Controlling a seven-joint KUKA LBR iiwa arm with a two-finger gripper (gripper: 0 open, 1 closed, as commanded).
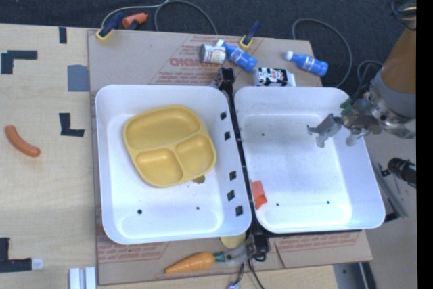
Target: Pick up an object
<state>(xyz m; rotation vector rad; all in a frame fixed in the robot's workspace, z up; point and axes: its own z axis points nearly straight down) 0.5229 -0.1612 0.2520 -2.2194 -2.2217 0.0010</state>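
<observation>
Two bins are seen — the yellow plate lies in the left bin, while the gripper, jaws spread and holding nothing, hovers over the right bin — so a reach leftward is judged needed.

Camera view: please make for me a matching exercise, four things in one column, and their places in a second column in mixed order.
1. yellow plate
2. toy carrot
3. gripper
4. toy sausage

a. over the right bin
b. on the wooden bench, left of both bins
c. inside the left bin
d. below the bins, at the cardboard's front edge

Pairs: 1-c, 2-d, 3-a, 4-b
</observation>
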